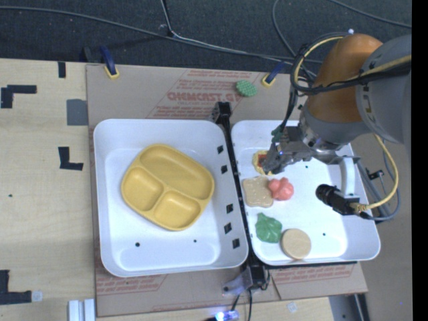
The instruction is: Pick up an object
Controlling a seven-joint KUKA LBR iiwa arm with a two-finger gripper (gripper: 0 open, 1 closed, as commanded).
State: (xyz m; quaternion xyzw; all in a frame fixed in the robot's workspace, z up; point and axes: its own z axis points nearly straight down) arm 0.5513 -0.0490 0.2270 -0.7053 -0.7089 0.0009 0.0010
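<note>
I see the tool point(271, 160) low in the right bin point(361, 243), over a small yellow-and-red piece point(259, 160) near the divider; can't tell its state from here. Just below lie a tan toast-like piece point(255, 191) and a pink-red lump point(281, 188), touching each other. Further down sit a green leafy piece point(268, 229) and a round tan cookie point(295, 243). The left bin point(110, 246) holds a yellow divided tray point(167, 186). A green bit point(246, 89) lies on the desk point(40, 212) behind the bins.
</note>
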